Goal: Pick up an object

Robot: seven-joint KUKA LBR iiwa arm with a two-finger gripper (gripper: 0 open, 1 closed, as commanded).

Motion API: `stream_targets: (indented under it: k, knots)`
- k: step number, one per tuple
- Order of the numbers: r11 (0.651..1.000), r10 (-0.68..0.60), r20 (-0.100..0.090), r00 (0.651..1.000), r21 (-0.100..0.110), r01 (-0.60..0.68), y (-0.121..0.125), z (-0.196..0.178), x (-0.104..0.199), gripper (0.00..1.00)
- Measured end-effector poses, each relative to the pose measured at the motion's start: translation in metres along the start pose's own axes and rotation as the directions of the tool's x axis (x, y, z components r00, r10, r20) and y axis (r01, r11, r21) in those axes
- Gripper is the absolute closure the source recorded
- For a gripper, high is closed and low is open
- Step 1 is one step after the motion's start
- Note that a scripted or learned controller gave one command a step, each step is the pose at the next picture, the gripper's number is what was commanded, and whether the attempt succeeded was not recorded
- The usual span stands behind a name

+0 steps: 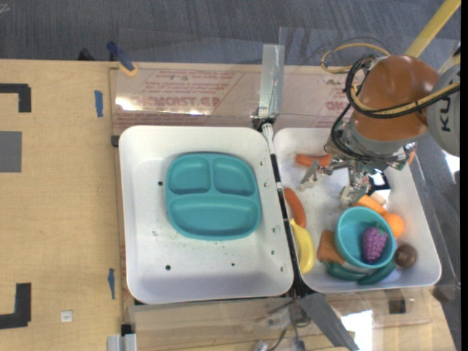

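Hovering over the back of the right bin [428,269], the gripper [344,175] holds nothing; its thin metal fingers [314,172] look splayed fairly wide, tips just above the white floor. The step in hand seems to be the approach, with no object chosen for certain.

Candidates crowd the bin's front right corner: a smooth teal bowl [352,238] holding a knobbly purple grape bunch [375,243], a round orange fruit [393,224] touching the bowl's rim, and a small brown ball [405,254] beside it. A curved yellow banana [303,246] and a slim orange carrot [295,203] lie along the left wall.

The next move likely calls for centring over one piece, descending and closing.

In the left bin [139,210] rests a glossy teal divided plate [213,194].
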State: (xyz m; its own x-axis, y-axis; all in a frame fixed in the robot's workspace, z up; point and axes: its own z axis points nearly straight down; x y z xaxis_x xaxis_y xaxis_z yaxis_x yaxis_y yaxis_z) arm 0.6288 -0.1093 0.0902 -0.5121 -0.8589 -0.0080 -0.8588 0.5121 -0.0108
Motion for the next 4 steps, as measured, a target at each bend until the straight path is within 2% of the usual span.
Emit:
stream_targets:
  k: [1,2,3,4]
  knots:
    - [0.997,-0.078,-0.002,0.997,-0.005,0.078,-0.063,0.003,0.028,0.0]
    - [0.999,0.044,0.013,0.999,-0.003,-0.044,-0.03,-0.002,0.098,0.0]
    - [0.998,-0.067,0.018,0.998,-0.001,0.067,0.013,-0.002,0.121,0.0]
    - [0.999,0.043,0.009,0.999,-0.012,-0.043,-0.047,0.001,0.088,0.0]
